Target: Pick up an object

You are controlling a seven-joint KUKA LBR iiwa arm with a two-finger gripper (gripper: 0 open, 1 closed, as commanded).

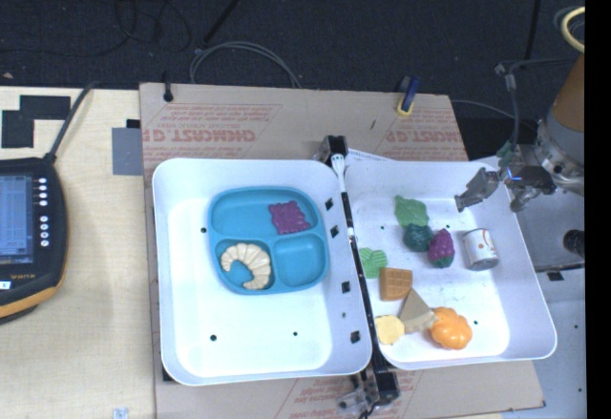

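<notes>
While poised above the right bin's (535,293) far corner, spread-fingered gripper (496,193)

Two white bins sit side by side on the table: the left bin (181,312) and the right bin (520,312). The left one holds one blue divided plate (305,260) carrying one croissant (248,262) and one purple grape bunch (290,216). The right one holds nine pieces: one silver can (478,248), one orange (451,328), three green items, one purple item, one waffle, one tan wedge and one yellow round.
</notes>
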